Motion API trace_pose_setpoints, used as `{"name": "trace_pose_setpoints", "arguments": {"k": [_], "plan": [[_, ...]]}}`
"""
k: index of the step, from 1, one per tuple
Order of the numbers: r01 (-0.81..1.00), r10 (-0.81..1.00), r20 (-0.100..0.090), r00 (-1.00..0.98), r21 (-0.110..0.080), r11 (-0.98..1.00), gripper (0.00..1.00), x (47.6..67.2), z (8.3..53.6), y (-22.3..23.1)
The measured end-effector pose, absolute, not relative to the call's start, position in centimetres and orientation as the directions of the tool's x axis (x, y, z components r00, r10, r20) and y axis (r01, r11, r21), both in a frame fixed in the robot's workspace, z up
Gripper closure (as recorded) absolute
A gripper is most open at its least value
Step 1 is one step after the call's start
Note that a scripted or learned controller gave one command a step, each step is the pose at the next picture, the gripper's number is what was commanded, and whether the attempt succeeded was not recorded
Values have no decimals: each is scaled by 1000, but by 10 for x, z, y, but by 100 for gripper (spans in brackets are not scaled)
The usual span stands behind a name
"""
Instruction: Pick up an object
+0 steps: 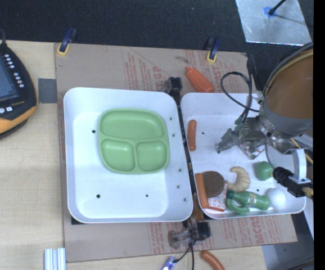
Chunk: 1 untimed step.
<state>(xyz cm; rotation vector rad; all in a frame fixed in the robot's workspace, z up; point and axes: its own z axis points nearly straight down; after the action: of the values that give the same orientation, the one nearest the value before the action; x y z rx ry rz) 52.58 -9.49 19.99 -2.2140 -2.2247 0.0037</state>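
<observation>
The arm [289, 94] hides the right bin's [207, 103] far corner.

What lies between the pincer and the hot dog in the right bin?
In the camera view, only bare white bin floor lies between the pincer and the hot dog, apart from a small dark dot on that floor.

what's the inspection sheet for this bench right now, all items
surface: two white bins, left bin and right bin, on a cardboard sheet
job's things: hot dog, croissant, green bottle, green block, white egg, brown round piece, all in the right bin
clutter: green divided plate in the left bin; orange carrot outside
tool: low over the right bin, grips nothing visible
cables: black loop by the arm
surroundings: teach pendant at left
</observation>
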Motion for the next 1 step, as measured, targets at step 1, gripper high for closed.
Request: {"name": "trace_pose_setpoints", "arguments": {"k": [1], "plan": [[1000, 1000, -1, -6, -3, 6, 0, 484, 120, -104]]}}
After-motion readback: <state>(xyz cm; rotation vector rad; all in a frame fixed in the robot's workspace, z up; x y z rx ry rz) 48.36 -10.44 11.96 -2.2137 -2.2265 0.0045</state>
